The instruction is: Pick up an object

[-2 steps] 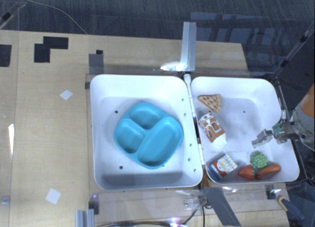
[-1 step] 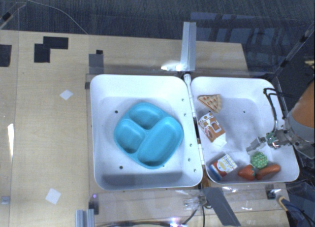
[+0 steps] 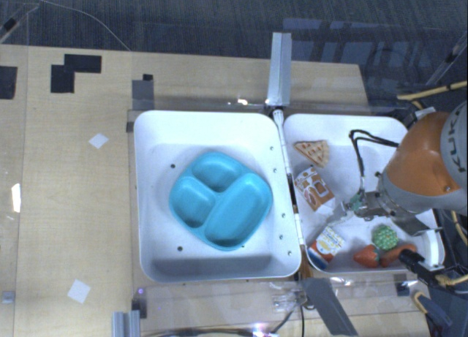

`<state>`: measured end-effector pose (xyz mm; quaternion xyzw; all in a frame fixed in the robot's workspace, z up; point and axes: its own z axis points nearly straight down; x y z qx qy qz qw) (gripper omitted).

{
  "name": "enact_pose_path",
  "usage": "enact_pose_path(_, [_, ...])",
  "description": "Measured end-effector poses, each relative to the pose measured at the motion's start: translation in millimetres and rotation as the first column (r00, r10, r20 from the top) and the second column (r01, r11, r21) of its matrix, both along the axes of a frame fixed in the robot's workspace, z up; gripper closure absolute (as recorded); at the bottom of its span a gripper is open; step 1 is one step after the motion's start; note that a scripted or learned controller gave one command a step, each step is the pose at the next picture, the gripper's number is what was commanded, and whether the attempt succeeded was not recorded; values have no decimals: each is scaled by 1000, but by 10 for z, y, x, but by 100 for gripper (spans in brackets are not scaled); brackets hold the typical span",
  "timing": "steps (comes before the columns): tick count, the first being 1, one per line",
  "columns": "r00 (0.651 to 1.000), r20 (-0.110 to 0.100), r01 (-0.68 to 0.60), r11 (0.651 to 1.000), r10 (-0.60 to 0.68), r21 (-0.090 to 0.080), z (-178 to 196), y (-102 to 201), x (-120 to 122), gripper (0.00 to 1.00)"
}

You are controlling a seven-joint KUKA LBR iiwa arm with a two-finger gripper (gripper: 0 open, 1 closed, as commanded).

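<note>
I see the arm (image 3: 428, 160) in from the right over the right bin (image 3: 344, 123), its claw (image 3: 356, 207) low near the bin's middle; whether the claw is open or closed I cannot tell. Just left of it lies a brown-and-white carton (image 3: 314, 188); a waffle wedge (image 3: 313, 153) sits farther back. Near edge: small packet (image 3: 327, 242), green ball (image 3: 385, 237), red piece (image 3: 368, 256). The left bin (image 3: 153, 182) holds a blue divided plate (image 3: 221, 199).

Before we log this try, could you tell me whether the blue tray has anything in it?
Empty: the blue tray in the left bin shows bare blue compartments.
</note>
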<state>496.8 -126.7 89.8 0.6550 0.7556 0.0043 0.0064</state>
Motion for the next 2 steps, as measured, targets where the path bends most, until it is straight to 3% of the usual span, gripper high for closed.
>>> enact_pose_path(1, [904, -10, -427, 904, 427, -2, 945, -252, 285, 0])
enact_pose_path(2, [771, -9, -636, 771, 636, -6, 1770, -378, 408, 0])
